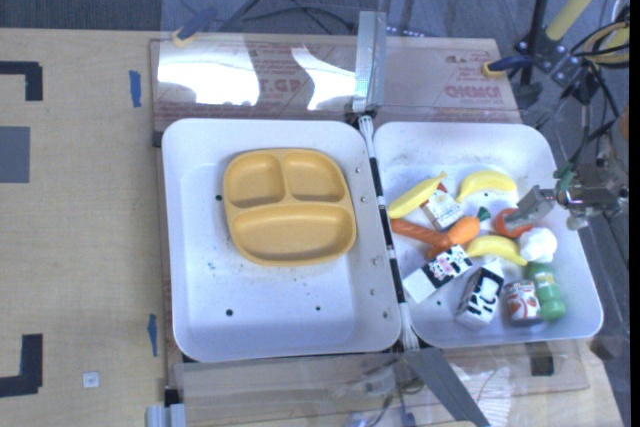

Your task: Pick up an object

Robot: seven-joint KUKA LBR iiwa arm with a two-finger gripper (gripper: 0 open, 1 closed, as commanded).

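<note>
The wooden tabletop (70,245) carries black corner marks and small blue tape strips at its left side. Next comes the left bin (200,305), shallow and white, with a yellow 3-compartment tray (288,205) lying flat in its upper middle; a few dark specks dot the bin floor around it. Behind both bins stands a clear plastic sheet that catches bright glare, and a metal divider (368,65) rises between them at the back. The right bin (450,150) touches the left one along a central seam and holds a crowded heap of toy food. At its left part a yellow banana (415,197) slants toward the seam, with a small carton (442,210) just beside it and an orange carrot (440,233) lying below. Under the carrot sits a black-and-white patterned carton (447,265), and another black-and-white carton (483,295) lies tilted near the front wall. Farther right are a second yellow banana-like piece (487,183) near the top, a third yellow piece (497,248) lower down, a white round item (541,242), a red-labelled can (521,302) and a green bottle-like item (547,298), the last 2 touching. The gripper (530,207) reaches in from the right edge, low over the pile beside a red-orange piece (510,223); whether its fingers are apart or together cannot be told, and nothing is seen between them.
</note>
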